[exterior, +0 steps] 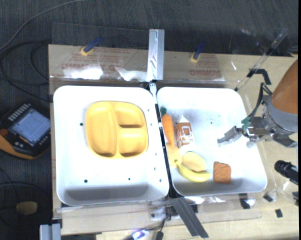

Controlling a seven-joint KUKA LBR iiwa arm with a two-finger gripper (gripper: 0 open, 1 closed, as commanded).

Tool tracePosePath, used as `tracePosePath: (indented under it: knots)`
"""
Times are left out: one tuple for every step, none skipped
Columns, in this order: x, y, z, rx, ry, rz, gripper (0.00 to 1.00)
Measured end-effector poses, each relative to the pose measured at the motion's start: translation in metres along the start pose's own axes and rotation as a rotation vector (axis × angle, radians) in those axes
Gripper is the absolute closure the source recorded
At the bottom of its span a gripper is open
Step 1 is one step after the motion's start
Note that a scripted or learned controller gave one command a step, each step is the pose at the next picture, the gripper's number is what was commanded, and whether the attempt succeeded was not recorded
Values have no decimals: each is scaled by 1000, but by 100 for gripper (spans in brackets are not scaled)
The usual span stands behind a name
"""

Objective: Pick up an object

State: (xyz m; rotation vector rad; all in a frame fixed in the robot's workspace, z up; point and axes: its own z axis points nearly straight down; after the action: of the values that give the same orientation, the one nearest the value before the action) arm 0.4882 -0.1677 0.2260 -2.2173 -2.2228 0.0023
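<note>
While the grey arm [285, 104] with its orange band reaches in over the right bin [210, 96], its end effector [235, 134] hangs above that bin's right side with nothing seen between its fingers; how far they are spread cannot be told from this slanted view. Taking the right bin as the landmark, 5 objects lie inside it: an orange carrot [167, 128] runs along its left wall, a small orange-and-white carton [184, 133] sits just beside the carrot, and a yellow banana [190, 173] curves along the lower left, touching a pale yellow potato-like piece [194, 160] resting against it. An orange-brown cracker-like block [222, 172] lies near the bin's lower edge, just right of the banana and well below the end effector. Left of the right bin, the second white bin [70, 179] holds a yellow 3-compartment tray [116, 129]. Both bins rest on the tan surface [65, 54], and beyond the left bin a handheld control pendant [22, 131] lies on the dark floor [20, 34].
</note>
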Motion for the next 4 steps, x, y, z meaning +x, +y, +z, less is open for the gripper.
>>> tracePosePath:
  knots:
    - [41,109,42,0,-1,-116,0]
    - [63,130,120,-2,0,-300,0]
    - [53,59,75,-1,0,-214,0]
    - [66,-4,133,-2,0,-132,0]
